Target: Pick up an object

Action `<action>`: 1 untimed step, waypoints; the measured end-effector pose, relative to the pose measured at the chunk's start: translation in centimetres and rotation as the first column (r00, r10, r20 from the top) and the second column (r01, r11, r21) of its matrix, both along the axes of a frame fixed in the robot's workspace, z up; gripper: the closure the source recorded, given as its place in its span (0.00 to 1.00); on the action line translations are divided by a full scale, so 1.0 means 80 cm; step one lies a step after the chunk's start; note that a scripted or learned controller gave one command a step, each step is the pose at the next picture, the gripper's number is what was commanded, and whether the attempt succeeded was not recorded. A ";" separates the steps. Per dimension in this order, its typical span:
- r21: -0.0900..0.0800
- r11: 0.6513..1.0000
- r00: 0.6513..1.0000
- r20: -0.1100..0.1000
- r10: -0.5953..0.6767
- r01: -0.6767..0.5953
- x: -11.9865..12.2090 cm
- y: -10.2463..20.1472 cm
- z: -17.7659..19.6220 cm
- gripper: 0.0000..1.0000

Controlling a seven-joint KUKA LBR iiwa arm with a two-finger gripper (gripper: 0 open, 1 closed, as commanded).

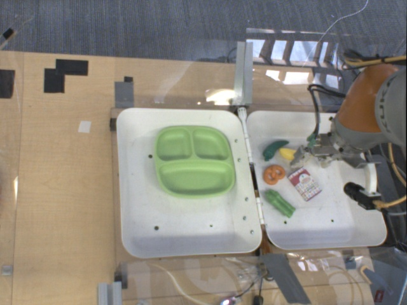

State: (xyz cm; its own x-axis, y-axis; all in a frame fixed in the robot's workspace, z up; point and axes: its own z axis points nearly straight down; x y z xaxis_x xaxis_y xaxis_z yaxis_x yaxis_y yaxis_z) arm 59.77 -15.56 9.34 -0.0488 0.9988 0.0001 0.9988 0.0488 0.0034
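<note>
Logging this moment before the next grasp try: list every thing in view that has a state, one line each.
green divided plate: flat in the left bin, compartments bare.
dark green piece: lying loose in the right bin.
yellow piece: lying beside the gripper, not lifted.
orange pretzel: flat, untouched.
red and white packet: flat, tilted.
green stick: lying diagonally.
gripper: low over the right bin, grasp unclear.
</note>
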 end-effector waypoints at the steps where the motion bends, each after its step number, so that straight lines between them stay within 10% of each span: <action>1: 0.000 1.000 1.000 -0.001 0.000 0.000 0.000 0.000 0.000 0.00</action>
